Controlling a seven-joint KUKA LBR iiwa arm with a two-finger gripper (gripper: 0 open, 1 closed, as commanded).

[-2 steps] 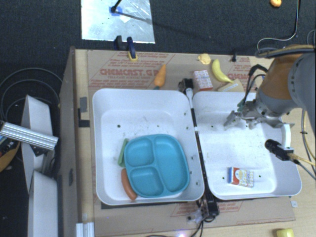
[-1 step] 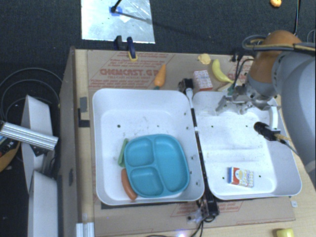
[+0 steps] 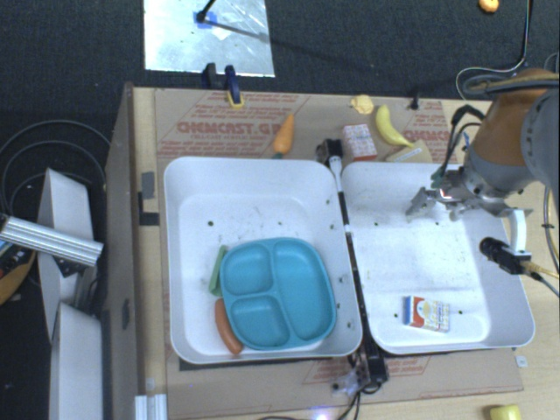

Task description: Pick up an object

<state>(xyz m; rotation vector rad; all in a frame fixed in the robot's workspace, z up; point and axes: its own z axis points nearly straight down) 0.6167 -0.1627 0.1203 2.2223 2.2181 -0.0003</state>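
Note:
My gripper (image 3: 431, 212) hovers over the back of the right bin (image 3: 490, 322), its fingers spread apart with nothing between them, so it is open. A small white carton (image 3: 426, 313) with red, orange and blue print lies flat near that bin's front, well in front of the gripper. In the left bin (image 3: 192, 208) a blue divided tray (image 3: 276, 291) fills the front half. A green piece (image 3: 215, 269) pokes out from under the tray's left edge. An orange-red sausage (image 3: 227, 326) lies at the tray's front left corner.
Behind the bins on the cardboard lie a carrot (image 3: 283, 135), a small red and white box (image 3: 360, 141), a banana (image 3: 389, 127) and a pale yellow piece (image 3: 362, 104). The arm (image 3: 516, 138) comes in over the right bin's back right corner.

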